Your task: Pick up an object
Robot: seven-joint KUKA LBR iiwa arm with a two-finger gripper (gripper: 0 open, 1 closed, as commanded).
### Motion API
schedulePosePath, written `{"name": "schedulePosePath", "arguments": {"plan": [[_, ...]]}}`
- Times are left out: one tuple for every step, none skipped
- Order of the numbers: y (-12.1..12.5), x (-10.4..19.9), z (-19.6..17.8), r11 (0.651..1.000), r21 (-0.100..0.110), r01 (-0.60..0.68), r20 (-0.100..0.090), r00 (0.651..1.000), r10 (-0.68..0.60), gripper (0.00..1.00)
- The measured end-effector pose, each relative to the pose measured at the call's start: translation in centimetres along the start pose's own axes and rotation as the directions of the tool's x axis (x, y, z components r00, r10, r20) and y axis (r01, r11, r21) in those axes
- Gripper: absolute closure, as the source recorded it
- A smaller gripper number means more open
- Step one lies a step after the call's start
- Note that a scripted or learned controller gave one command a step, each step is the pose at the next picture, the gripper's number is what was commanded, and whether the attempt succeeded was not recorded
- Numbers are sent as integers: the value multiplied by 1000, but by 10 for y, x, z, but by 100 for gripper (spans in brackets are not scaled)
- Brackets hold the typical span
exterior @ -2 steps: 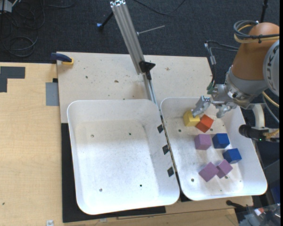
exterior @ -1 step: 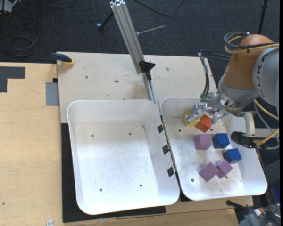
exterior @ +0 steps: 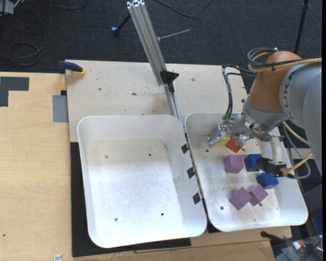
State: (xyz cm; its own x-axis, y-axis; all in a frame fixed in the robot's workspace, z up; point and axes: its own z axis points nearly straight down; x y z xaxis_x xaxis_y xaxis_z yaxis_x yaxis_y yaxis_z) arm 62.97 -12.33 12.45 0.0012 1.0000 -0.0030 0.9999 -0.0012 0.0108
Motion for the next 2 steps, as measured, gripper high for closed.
{"name": "schedulePosePath", "arguments": {"plan": [[0,-1,-9,1000,0,-3,0,1000,3,100],[-4,5,-58,1000,9,2,-3,1000,-2,100]]}}
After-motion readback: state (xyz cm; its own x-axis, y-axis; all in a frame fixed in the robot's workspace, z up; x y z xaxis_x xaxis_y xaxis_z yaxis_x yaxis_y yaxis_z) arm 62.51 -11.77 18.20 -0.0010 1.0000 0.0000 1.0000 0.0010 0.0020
